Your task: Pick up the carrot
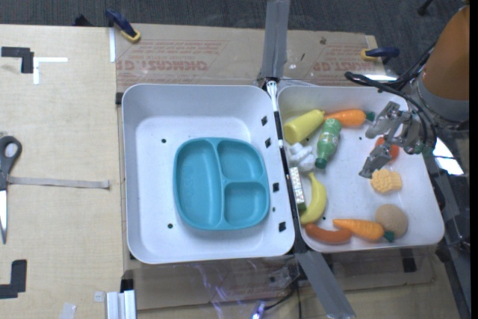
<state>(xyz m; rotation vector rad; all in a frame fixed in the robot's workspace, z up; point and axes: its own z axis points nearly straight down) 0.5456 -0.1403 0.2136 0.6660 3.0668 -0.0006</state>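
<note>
In the right bin point(418, 235), the hand point(377, 157) is hovering at mid-right, fingers spread and holding nothing. One carrot point(360, 228) is lying below it near the bin's lower wall, long axis roughly left-right; another carrot point(346, 116) is resting up-left.

Even, fairly bright overhead light; the white bins point(202, 104) read clean with soft, faint shadows under their contents. A glare patch sits at the right bin's far edge point(447, 149). The arm point(452, 63) at the right looks blurred. Detail is soft and slightly grainy.
</note>
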